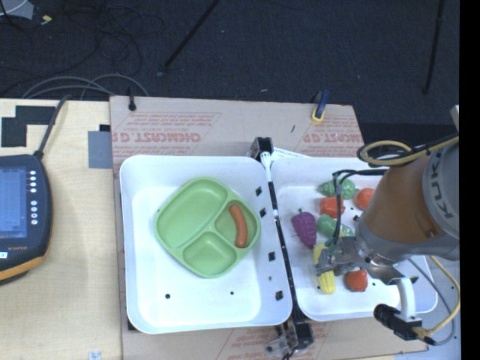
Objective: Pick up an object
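Note:
The right bin (300, 306) holds several toy foods. A purple grape bunch (304, 227) lies at its left. A yellow corn cob (326, 282) and a red tomato (357, 280) sit near its front. Green pieces (328, 223) and orange-red pieces (330, 207) are farther back. My gripper (332, 259) reaches down from the right, just above the corn cob and beside the tomato. The wrist covers part of the pile behind it.
The left bin (150, 291) holds a green divided plate (199, 227) with an orange-red sausage (240, 225) in its right compartment. A ridge with black clips (276, 238) divides the bins. A teach pendant (19, 208) lies on the bench at far left.

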### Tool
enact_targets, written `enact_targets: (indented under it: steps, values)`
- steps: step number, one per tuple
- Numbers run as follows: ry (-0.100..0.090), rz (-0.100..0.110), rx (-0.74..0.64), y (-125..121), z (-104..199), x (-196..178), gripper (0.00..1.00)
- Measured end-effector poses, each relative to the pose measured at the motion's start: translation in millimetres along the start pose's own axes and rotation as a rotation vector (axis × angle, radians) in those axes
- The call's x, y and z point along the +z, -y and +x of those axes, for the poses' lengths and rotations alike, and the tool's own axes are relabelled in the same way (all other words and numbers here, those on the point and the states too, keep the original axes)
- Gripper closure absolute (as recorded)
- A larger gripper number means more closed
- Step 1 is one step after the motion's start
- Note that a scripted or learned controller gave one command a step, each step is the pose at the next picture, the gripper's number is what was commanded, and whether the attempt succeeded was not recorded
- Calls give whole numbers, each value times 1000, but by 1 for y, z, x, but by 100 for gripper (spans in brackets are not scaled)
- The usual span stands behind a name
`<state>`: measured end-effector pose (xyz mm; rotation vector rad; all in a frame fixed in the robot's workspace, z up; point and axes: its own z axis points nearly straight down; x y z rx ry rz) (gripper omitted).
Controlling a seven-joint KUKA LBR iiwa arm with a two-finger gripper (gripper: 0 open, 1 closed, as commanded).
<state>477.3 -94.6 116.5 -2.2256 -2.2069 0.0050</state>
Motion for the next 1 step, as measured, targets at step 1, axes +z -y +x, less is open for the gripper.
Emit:
enact_targets:
  steps: [1]
  values:
    - [-3, -9, -20, 2, 102, -73, 100]
